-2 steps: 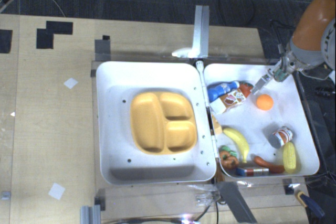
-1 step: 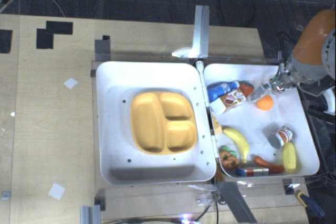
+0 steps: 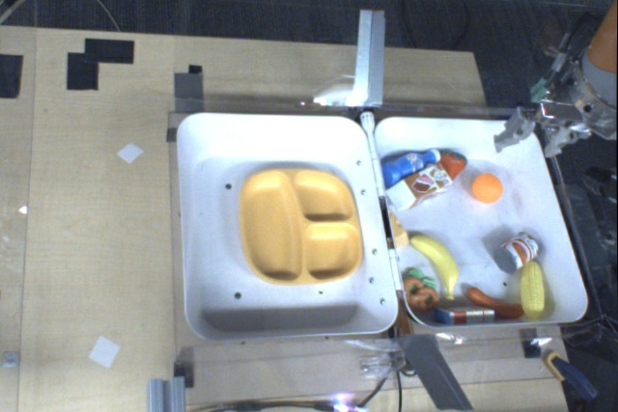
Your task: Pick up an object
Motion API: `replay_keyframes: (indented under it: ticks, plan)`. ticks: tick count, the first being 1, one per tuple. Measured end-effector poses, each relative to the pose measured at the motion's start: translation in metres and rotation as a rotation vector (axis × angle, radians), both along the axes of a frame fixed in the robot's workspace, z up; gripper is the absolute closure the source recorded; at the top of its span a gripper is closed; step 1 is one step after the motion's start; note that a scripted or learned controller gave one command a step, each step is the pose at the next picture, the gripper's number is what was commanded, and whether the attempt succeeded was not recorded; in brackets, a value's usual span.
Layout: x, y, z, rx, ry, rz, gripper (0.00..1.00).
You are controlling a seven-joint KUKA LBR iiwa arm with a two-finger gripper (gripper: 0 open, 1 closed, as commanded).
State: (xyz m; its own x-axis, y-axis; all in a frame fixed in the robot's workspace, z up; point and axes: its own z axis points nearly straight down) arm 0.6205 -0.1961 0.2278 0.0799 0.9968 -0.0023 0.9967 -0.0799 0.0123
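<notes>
Objects for picking all sit in right bin (image 3: 555, 207): orange ball (image 3: 487, 188), banana (image 3: 436, 261), corn cob (image 3: 532, 289), small can (image 3: 519, 251), blue-and-red packet (image 3: 417, 173). Left bin (image 3: 193, 207) holds yellow divided tray (image 3: 297, 225). I see gripper (image 3: 536, 127) hovering over right bin's far right corner (jaws spread, nothing between them).

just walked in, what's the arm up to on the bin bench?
The two-finger gripper hangs at the far right corner of the right white bin, with nothing between its fingers. That bin holds a small orange ball, a yellow banana, a yellow corn cob, a small red-and-white can and a blue-and-red packet. The left white bin holds a yellow sectioned tray. No pick yet.
</notes>
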Motion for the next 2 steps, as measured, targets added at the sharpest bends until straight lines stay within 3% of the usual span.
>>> replay_keyframes:
  ticks: [1,2]
  plan:
    - [-0.024,0.007,-0.136,0.002,0.004,0.006,0.00]
    - [-0.022,0.008,-0.124,0.000,-0.001,0.012,1.00]
